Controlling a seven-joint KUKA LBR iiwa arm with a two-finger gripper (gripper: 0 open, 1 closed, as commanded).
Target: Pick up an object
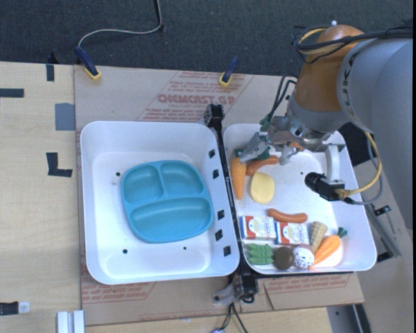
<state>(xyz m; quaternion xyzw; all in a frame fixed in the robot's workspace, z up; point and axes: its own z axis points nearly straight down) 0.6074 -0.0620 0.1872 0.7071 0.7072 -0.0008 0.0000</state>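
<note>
The gripper [262, 146] hangs at the back of the right bin [364, 245], its fingers apart and holding nothing, and the carrot [238, 177] lies just below and slightly left of it, long axis running front to back.

camera view — fixed overhead | slanted down | both bins [90, 186]

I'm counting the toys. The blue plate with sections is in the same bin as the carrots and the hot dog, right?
Not quite. The camera view shows the blue plate alone in the left bin, while the carrots, the hot dog and the other toy foods lie in the right bin.
</note>
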